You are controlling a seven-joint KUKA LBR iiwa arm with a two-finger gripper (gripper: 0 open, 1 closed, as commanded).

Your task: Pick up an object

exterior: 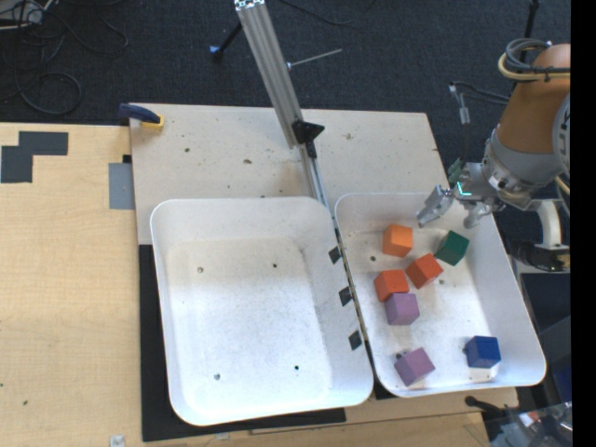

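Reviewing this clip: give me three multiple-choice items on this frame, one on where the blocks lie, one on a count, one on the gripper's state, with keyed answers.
1. Where do the blocks lie?
A. All in the left bin
B. All in the right bin
C. Split between both bins

2. How many purple blocks are there?
A. One
B. Two
C. Four

3. What is the gripper doing?
A. Open above the right bin's far edge, holding nothing
B. Shut on the blue block
C. Pressed into the left bin

Answers:
1 B: the orange blocks, green block, purple blocks and blue block all sit inside the right bin, none in the left bin.
2 B: one purple block lies mid-bin, another near the front edge.
3 A: the gripper has its fingers spread with nothing between them, just beyond the green block.
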